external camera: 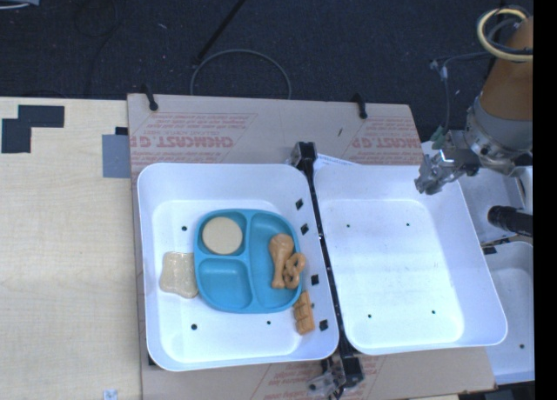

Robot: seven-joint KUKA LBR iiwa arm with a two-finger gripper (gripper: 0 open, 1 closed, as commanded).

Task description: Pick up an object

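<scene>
I am holding the gripper over the right bin's far corner; its state I cannot tell. I am targeting the pretzel in the blue tray, left bin: light, rigid, brittle-looking; grasp across its narrow middle.

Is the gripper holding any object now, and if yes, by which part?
Nothing is held. The gripper sits over the right bin's far right corner, apart from the food pieces around the blue tray.

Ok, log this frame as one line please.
gripper: over right bin back corner, nothing seen held | blue tray, food pieces: left bin | pick: not started
</scene>
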